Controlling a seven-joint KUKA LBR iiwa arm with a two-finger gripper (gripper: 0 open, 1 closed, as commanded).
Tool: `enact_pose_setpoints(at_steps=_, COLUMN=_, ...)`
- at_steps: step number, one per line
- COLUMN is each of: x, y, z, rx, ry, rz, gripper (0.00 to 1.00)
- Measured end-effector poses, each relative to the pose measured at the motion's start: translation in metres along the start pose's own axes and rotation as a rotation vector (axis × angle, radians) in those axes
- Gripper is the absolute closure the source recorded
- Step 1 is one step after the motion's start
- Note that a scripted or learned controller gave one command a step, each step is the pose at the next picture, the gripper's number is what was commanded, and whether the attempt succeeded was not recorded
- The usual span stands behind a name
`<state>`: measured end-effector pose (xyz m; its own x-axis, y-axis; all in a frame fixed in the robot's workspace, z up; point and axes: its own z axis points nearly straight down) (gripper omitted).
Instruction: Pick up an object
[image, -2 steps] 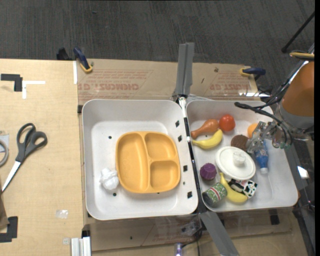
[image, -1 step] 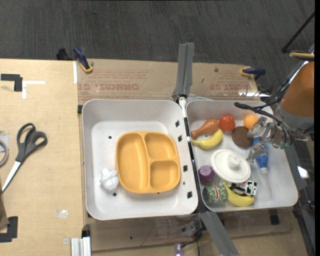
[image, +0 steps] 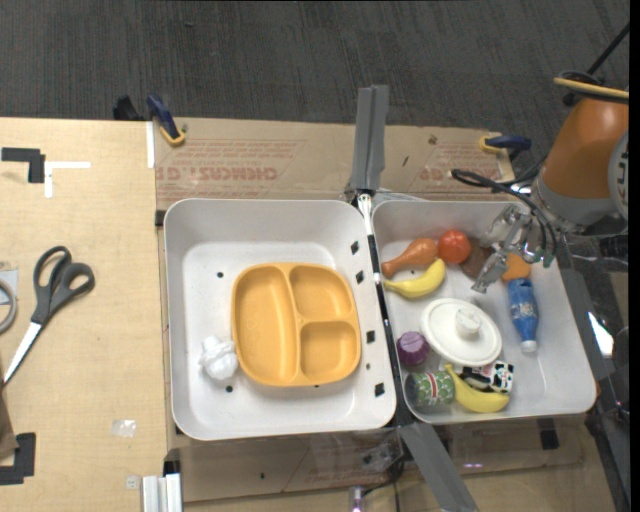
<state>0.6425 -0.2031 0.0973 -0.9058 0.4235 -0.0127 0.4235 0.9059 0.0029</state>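
Observation:
The right bin (image: 570, 400) holds several items. At its back lie an orange drumstick toy (image: 410, 255), a red tomato (image: 454, 246) and a yellow banana (image: 420, 281). A white round lid (image: 461, 331) sits mid-bin, with a blue bottle (image: 522, 312) to its right. Along the front are a purple piece (image: 411, 348), a green cup (image: 432, 389), a second banana (image: 482, 400) and a black-and-white piece (image: 501, 376). My gripper (image: 503, 258) hangs low over the back right of this bin, just right of the tomato and above the bottle. A small orange object (image: 517, 267) shows right beside it.
The left bin (image: 190, 400) carries a yellow three-compartment tray (image: 296, 323) and a white crumpled piece (image: 216, 357). Scissors (image: 50, 287) lie on the wooden bench at far left. A grey divider bar (image: 368, 140) rises between the bins at the back.

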Motion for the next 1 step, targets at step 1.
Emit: enact_pose_setpoints(at_steps=1, x=-0.0026, y=0.0010, z=-0.0127, rx=0.000, ry=-0.010, rz=-0.003, gripper=1.00)
